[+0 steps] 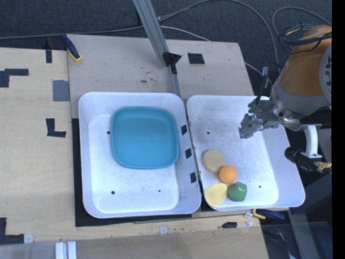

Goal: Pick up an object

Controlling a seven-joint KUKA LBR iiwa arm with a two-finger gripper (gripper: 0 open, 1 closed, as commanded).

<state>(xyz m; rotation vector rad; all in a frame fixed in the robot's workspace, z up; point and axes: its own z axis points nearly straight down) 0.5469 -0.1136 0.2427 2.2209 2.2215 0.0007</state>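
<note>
Two shallow white bins sit side by side on the pale wooden surface point(32, 144), which carries a few dark tape marks on its left part. Left bin point(94, 198): holds a large blue square plate point(144, 137), lying flat, set toward the far side and well clear of the bin's near rim. Right bin point(269, 188): bare over most of its floor, with four small objects clustered at its near-left corner.

Arm point(304, 74) comes in from the right, grey with an orange band, bent over the right bin's far-right part. Pincer point(249, 127) hangs above the right bin's far half, pointing down and left; its fingers are too dark and blurred to tell whether open or closed. Nothing visible between them. It is well apart from the cluster.

Cluster, largest first: tan round disc point(213, 159), farthest of the four; yellow piece point(215, 194) at the near-left, close to the bin wall; orange ball point(228, 174) between the disc and the near pair, touching or just beside the disc; green object point(237, 191) just right of the yellow piece, beside the ball.

A grey metal pole point(156, 31) slants across the far surface toward the gap between the bins.
</note>
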